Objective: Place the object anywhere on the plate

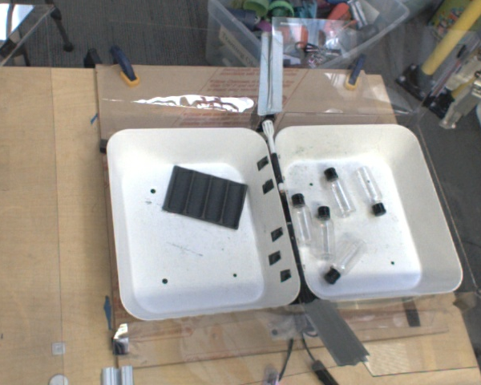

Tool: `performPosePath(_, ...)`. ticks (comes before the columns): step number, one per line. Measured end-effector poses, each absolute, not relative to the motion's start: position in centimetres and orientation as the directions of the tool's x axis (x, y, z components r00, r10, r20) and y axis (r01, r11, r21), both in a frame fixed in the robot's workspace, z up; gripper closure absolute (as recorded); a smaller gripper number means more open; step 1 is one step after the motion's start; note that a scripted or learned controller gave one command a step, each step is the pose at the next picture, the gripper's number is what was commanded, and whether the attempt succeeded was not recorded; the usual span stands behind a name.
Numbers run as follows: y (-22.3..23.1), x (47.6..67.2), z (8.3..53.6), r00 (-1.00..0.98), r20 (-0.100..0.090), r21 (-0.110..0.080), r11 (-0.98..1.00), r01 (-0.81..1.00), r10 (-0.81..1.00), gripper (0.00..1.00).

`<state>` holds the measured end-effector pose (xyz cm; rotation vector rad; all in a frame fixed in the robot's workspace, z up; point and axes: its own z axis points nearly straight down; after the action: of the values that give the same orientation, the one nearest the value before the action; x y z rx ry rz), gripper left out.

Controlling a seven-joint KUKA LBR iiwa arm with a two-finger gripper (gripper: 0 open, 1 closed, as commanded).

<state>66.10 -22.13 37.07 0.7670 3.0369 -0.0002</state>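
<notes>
A dark grey ribbed plate (pixel 204 196) lies flat in the left white bin (pixel 136 287), a little left of the bin's middle and slightly turned. Several clear vials with black caps lie scattered in the right white bin (pixel 417 271). One vial (pixel 337 192) lies near the middle with its cap toward the back. Another vial (pixel 368 185) lies to its right, and a third vial (pixel 343 259) rests near the front with its cap toward the front wall.
Where the bins meet, their rims overlap along a seam with black tabs (pixel 274 215). A clear tub of colourful items (pixel 305 6) stands behind the bins. A grey metal bracket (pixel 337 335) sticks out at the front. Bare wooden bench (pixel 40 215) extends to the left.
</notes>
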Motion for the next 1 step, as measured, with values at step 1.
performPosePath(1,-22.28,61.97,35.92,-0.968,-0.004,0.001,0.968,0.253,0.253,0.00)
